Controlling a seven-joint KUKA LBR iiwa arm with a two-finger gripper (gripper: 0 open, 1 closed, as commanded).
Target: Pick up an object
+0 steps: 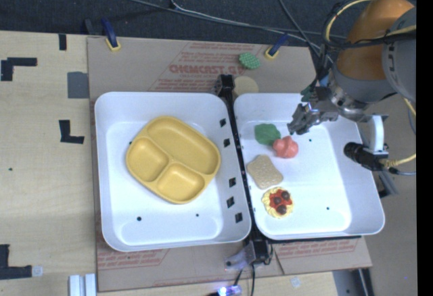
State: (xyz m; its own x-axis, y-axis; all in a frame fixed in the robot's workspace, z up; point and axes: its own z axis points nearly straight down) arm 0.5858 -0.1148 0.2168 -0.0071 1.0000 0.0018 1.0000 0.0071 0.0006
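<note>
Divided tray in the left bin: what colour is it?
Yellow. The tray, with three compartments, shows best in the camera view, lying in the left bin.

Arm (379,38) cropped right; gripper (298,127) perhaps blurred.

Yellow tray (173,159), white bins (111,173)

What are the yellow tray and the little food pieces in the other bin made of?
The yellow tray looks like moulded plastic: smooth, one even colour, rounded compartments. The green piece, red piece, tan cracker and small pizza look like toy food, probably plastic or rubber; the picture leaves that open.
</note>
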